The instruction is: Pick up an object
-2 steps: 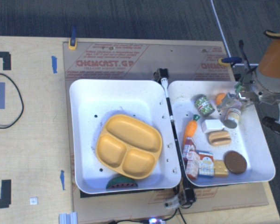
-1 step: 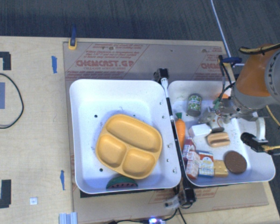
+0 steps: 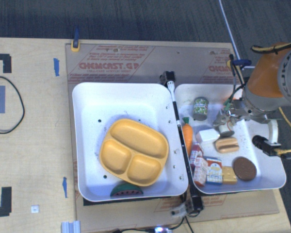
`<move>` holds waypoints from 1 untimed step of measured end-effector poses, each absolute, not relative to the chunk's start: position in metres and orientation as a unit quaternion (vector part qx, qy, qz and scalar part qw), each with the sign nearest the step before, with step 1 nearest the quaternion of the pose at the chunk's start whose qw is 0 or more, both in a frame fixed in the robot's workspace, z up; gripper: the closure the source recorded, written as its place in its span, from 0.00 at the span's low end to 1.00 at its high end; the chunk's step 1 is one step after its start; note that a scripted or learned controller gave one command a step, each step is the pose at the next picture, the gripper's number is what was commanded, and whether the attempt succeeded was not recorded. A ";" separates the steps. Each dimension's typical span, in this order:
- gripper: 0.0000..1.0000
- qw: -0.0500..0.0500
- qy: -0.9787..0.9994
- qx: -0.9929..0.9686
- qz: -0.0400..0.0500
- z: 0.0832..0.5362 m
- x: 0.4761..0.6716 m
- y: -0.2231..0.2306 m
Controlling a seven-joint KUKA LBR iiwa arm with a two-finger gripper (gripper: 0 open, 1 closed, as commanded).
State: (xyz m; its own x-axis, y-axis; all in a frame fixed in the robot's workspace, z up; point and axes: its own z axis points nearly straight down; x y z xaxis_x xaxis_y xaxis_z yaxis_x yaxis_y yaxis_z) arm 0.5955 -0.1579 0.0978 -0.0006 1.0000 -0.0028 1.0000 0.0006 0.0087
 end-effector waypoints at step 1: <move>1.00 0.001 0.708 0.707 0.001 0.174 0.574 -0.115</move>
